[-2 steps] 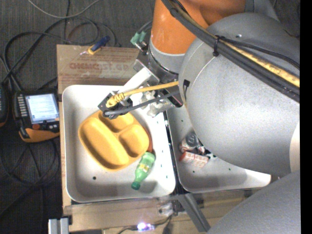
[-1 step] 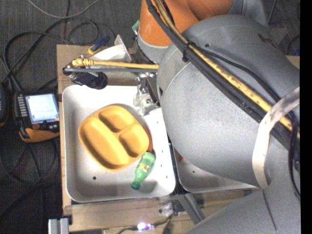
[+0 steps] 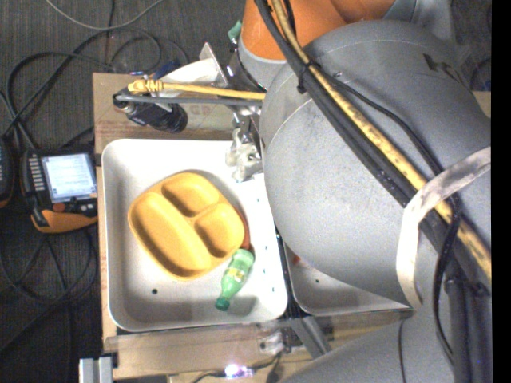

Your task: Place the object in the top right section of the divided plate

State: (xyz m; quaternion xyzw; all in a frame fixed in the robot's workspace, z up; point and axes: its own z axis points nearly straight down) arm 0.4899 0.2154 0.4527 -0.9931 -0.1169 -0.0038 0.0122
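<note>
A: At nine o'clock from the arm [image 3: 359, 190], inside the left bin [image 3: 120, 294], sits the yellow divided plate [image 3: 188, 223], its three sections bare.

B: And the object?

A: A green bottle [image 3: 235, 278] lies at five o'clock of the plate, touching its rim, cap end pointing to seven o'clock, on the bin floor.

B: What about the pincer?

A: Something metallic, perhaps the gripper [image 3: 244, 152], pokes out at the bin's one o'clock corner, but the arm's bulk hides most of it; whether it is wide or narrow I cannot tell.

B: The right bin?

A: Mostly covered; a slice of the right bin [image 3: 335, 294] shows under the arm. Something reddish peeks between plate and bin wall, too hidden to name.
</note>
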